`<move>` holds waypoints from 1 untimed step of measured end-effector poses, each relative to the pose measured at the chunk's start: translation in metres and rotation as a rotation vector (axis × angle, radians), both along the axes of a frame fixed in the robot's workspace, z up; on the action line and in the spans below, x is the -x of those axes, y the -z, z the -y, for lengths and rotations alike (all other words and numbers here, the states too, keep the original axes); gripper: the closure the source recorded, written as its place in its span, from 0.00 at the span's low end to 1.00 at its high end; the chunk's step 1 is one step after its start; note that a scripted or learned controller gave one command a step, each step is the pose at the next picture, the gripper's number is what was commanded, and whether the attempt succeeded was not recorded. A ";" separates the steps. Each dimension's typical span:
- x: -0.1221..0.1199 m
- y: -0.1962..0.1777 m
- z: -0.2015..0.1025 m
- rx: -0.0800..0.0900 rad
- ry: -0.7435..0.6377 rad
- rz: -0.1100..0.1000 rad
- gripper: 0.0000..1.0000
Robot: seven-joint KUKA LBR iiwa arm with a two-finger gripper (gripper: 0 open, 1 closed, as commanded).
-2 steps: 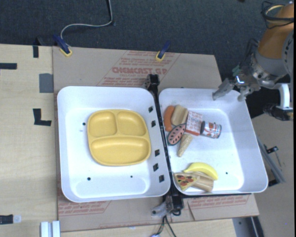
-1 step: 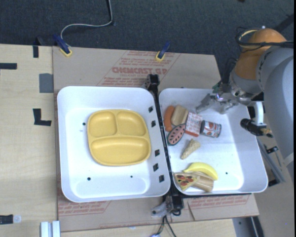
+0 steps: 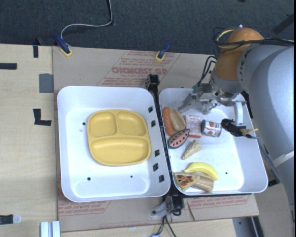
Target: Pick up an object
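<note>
The right bin [image 3: 246, 177] holds several toy foods. A hot dog [image 3: 173, 120] lies by its left wall, with a watermelon slice [image 3: 178, 138] just in front of it. A red-and-white packet [image 3: 193, 122] and a small can [image 3: 211, 128] lie mid-bin. Nearer the front are a pale sandwich wedge [image 3: 191, 150], a banana [image 3: 203, 170] and a pizza slice [image 3: 186, 180]. My gripper [image 3: 203, 98] hangs over the far part of this bin, just behind the packet and can, with nothing visibly in it.
The left bin [image 3: 71, 132] bears a yellow divided plate [image 3: 119, 136]. The grey arm [image 3: 271, 98] covers the right bin's right side. Clamps [image 3: 63, 47] and a cable [image 3: 89, 26] lie beyond the bins on the cardboard.
</note>
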State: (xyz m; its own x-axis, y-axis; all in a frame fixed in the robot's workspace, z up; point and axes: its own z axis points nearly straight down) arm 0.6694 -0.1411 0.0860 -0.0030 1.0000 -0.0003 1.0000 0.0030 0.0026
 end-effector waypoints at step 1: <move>0.001 0.001 -0.043 0.000 0.000 -0.002 0.00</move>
State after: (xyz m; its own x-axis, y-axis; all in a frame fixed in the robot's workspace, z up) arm 0.6689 -0.0980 0.0853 -0.0026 1.0000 -0.0002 1.0000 0.0026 0.0009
